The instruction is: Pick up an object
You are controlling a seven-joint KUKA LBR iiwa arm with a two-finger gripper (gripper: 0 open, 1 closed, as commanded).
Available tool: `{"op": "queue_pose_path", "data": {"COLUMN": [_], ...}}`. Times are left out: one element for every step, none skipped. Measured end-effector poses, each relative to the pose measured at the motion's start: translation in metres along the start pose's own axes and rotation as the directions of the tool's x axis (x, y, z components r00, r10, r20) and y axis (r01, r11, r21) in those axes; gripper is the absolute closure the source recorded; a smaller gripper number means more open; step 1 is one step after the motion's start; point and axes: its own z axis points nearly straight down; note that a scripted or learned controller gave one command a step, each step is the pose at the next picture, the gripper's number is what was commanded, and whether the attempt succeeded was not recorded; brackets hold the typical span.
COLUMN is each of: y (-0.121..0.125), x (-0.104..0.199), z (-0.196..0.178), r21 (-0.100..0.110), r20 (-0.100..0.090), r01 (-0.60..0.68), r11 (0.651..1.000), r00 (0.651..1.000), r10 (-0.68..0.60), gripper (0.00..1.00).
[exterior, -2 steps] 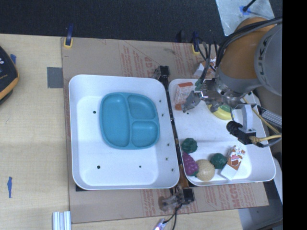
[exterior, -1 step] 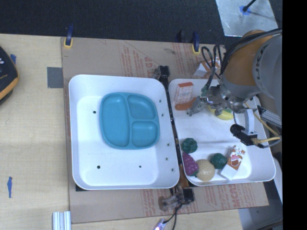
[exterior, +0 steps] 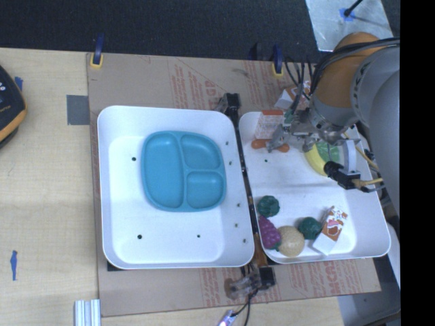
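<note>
A: Starting at nine o'clock, we see the left bin on the surface, and in it a blue divided plate lying flat near the bin's middle.

B: Agreed. Moving toward three o'clock, we reach the right bin, set just beside the left one. Along its six o'clock edge we count a row of things: a purple grape-like piece, a tan round ball touching it, a dark green piece and a small red-and-white carton.

A: We also see another dark green lump just above the purple one. At the bin's twelve o'clock end lies a red-and-white packet, with something orange below it.

B: And the claw?

A: It hangs over the bin's twelve o'clock part, near the packet. We cannot tell whether it is wide or narrow, and we see nothing between its tips.

B: At three o'clock of it we see a yellow banana-like piece, partly hidden under the arm.
</note>
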Motion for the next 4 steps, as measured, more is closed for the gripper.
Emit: {"op": "queue_pose_path", "data": {"y": [0.0, 0.001, 0.002, 0.002], "x": [0.0, -0.001, 0.032, 0.033], "z": [-0.011, -0.011, 0.0, -0.001], "r21": [0.001, 0.0, -0.001, 0.0], "r20": [0.0, 0.001, 0.001, 0.001], "r01": [0.003, 0.005, 0.0, 0.0], "r11": [1.0, 1.0, 1.0, 1.0], "r00": [1.0, 1.0, 1.0, 1.0], "r10": [-0.003, -0.005, 0.0, 0.0], "gripper": [1.0, 0.0, 0.0, 0.0]}}
